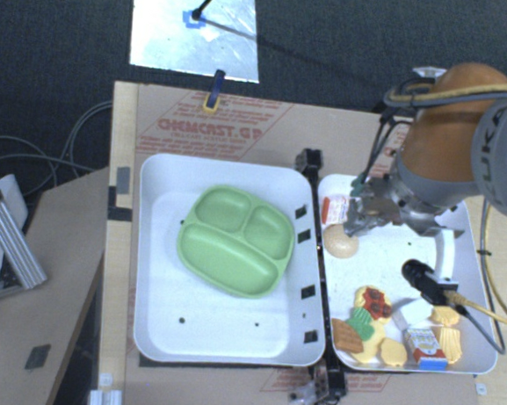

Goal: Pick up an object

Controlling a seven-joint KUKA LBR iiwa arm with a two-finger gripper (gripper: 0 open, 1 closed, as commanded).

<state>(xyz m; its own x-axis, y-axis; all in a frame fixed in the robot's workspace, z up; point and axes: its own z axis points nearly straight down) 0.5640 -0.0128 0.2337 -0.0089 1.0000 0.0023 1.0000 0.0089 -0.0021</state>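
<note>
**user1:** where's the gripper (356,222) at?

**user2:** in the right white plastic bin (385,263), right above the pale beige egg-shaped toy (340,244) near its left wall. open or closed? can't tell tbh

Plate (235,240) in left bin (156,308), toys (391,349) in right bin (387,264)

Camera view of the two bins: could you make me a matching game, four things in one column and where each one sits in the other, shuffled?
Things
1. green divided plastic plate
2. pale beige egg-shaped toy
3. red and white flat packet
4. small printed box with a blue edge

Places
A. right bin, near front corner
B. left bin, middle
C. right bin, far end by the divider
D. right bin, just in front of the end effector

Pairs: 1-B, 2-D, 3-C, 4-A
</note>
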